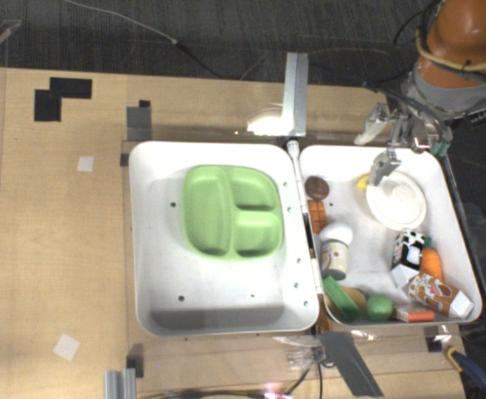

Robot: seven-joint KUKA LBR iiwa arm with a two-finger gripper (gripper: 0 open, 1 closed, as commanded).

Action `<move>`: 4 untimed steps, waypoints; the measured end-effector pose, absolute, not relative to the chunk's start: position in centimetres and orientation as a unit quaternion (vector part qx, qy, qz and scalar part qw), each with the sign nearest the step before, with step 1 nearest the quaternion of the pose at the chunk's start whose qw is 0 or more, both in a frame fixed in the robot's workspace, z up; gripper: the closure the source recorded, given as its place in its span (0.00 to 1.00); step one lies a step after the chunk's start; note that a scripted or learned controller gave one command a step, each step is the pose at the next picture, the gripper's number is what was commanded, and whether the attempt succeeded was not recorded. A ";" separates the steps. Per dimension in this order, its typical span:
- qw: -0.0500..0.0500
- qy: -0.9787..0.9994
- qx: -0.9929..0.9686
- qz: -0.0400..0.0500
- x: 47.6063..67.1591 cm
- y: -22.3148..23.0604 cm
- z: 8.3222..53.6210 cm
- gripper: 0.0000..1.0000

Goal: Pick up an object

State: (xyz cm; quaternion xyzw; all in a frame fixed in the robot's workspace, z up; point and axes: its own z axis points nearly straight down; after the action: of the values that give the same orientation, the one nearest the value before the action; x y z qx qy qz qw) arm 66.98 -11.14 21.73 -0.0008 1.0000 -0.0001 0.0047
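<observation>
The gripper (pixel 385 166) is hovering at the far rim of the white plate (pixel 397 202) in the right bin (pixel 459 214), jaw state undeterminable, so the approach step is proceeding and descent onto a chosen object is remaining.

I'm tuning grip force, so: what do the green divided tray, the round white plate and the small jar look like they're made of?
Green divided tray: likely moulded plastic, matte, with an even colour and soft rounded compartment edges.
Round white plate: plastic or ceramic, I cannot tell which; smooth and uniformly white.
Small jar: probably plastic with a printed label and a white lid; too small to be sure.
</observation>
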 end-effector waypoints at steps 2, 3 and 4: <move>0.008 0.997 0.073 0.000 59.7 -9.3 9.0 0.00; 0.018 0.997 0.070 0.000 60.3 -9.2 10.6 1.00; 0.008 0.999 -0.050 -0.002 64.4 -14.7 18.8 1.00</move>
State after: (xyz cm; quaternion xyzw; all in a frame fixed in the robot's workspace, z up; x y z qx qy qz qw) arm 64.43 -14.68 18.76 -0.0497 0.9987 -0.0018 0.0075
